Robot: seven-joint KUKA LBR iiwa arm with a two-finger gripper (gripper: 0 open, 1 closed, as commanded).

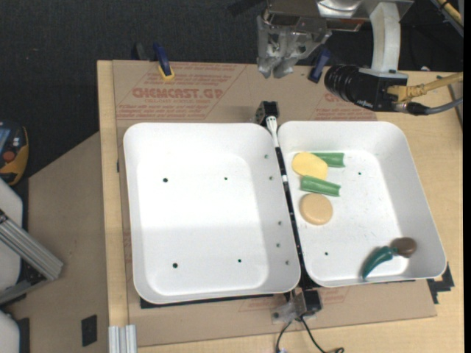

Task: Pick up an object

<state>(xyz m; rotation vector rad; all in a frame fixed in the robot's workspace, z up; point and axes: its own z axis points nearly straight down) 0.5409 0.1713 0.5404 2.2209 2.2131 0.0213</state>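
Five objects lay in right bin (412,168), below and ahead of gripper (278,63). Gripper hung high behind bins, likely parked clear; grip state impossible to tell. Yellow piece (310,165) sat nearest.

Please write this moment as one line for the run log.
gripper: above bench, behind bins | right bin: yellow piece, two green pieces, tan disc, green pepper | nothing grasped

Left bin (147,197) floor wide open, free access from above; right bin (412,190) crowded near dividing rim: yellow piece (309,165), two green pieces (329,159) (320,187), tan disc (317,210) close together; teal pepper (377,259) and brown piece (402,246) against near-right wall; middle of right bin floor free.
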